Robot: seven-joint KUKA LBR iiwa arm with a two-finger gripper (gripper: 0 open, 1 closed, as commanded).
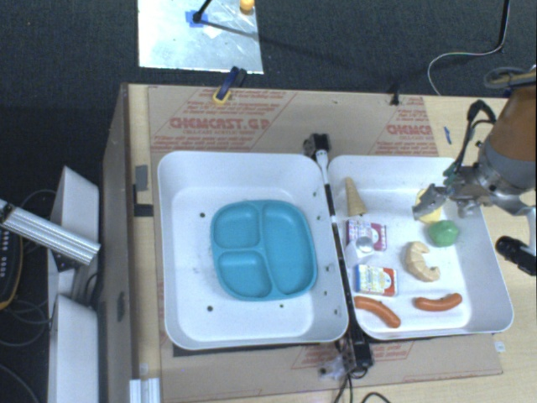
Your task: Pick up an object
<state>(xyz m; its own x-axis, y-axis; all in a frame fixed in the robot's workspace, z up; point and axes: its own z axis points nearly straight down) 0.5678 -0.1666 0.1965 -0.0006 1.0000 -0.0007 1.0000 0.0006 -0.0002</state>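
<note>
The gripper (433, 201) hovers at the right bin's (491, 305) two o'clock, above a yellow item (430, 217); whether it is apart or together cannot be told. It should descend straight, avoiding the green ball (444, 233) at its five o'clock.

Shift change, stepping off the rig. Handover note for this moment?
Gripper: low over the upper right of the right bin, above a yellow item; finger state unreadable, nothing visibly held.
Right bin contents: green ball, croissant, two sausages, cone, two small packets.
Left bin: blue divided tray.
Done: arm positioned over the objects.
Left: grasp and lift one object.
</note>
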